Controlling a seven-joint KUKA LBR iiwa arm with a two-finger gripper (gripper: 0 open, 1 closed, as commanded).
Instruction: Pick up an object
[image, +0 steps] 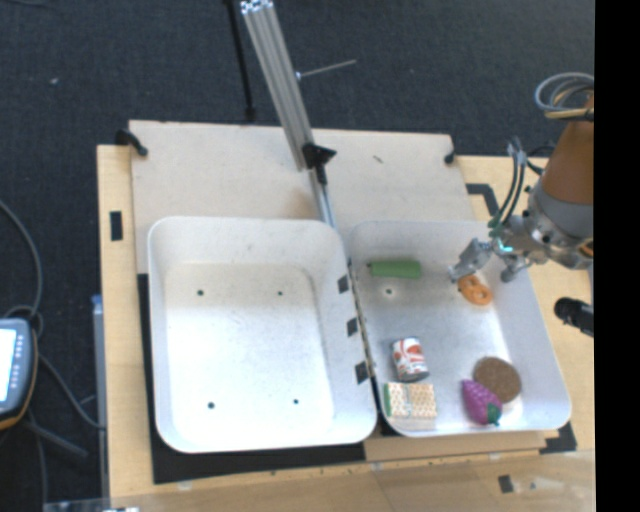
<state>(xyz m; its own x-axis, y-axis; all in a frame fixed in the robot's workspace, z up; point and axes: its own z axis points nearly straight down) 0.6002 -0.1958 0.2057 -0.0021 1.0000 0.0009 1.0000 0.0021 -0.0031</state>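
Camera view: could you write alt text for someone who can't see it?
A grey robot arm's end effector hovers over the right white bin, just above an orange piece. That bin also holds a green block, small can, patterned packet, brown disc and purple toy.

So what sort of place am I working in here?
Most likely a robotics lab test bench: two shallow white bins side by side on a wooden bench, a slanted aluminium camera mast, and small test items such as a red can and a purple grape toy.

Robot lab. Wood bench (120, 300) on dark carpet (60, 80), two white bins (170, 250), metal pole (280, 80) at far side, loose cables (30, 270) at left.
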